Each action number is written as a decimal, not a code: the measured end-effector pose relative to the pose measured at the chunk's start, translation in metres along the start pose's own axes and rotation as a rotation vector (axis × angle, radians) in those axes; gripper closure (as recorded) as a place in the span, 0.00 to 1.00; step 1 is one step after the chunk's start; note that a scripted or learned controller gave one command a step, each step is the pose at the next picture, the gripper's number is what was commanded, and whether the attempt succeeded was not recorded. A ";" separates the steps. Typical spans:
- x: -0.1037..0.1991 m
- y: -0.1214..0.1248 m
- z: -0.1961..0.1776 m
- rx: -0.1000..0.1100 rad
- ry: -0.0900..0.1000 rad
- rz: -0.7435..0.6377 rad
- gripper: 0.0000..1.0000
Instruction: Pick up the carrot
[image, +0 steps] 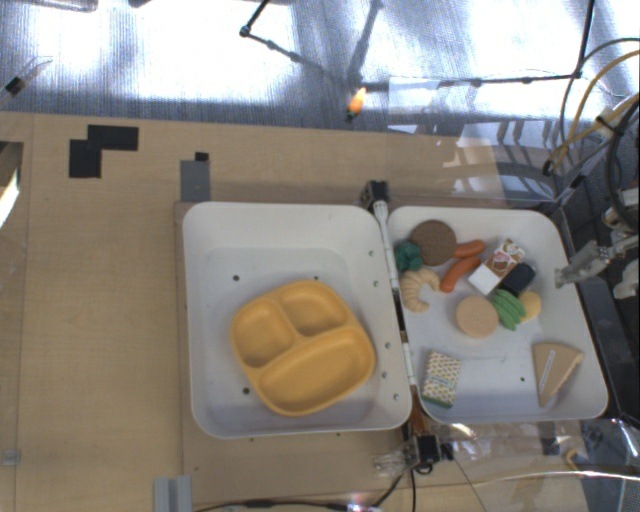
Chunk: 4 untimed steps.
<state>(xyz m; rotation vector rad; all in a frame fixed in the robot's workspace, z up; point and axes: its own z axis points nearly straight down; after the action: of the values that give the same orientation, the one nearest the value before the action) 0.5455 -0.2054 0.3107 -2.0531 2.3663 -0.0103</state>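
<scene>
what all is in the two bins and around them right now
left bin: 1, white, left of the pair
plate: 1, yellow, three compartments, in the left bin
right bin: 1, white, right of the pair
carrot: 1, orange, right bin, upper middle
brown disc: 1, brown, right bin, top left
croissant: 1, pale tan, right bin, left edge
tan round: 1, beige, right bin, centre
green vegetable: 1, green, beside the tan round
patterned packet: 1, multicoloured, right bin, bottom left
wedge: 1, tan, right bin, bottom right
end effector: 1, grey, at the right bin's right edge
</scene>
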 end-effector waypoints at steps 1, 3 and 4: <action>0.006 0.038 0.026 -0.004 0.000 -0.308 0.00; -0.001 0.029 0.017 -0.003 -0.002 -1.026 0.00; 0.006 0.043 -0.028 0.000 0.001 -1.353 0.00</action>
<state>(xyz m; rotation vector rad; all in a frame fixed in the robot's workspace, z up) 0.5018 -0.2050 0.3380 -3.0887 0.5610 -0.0177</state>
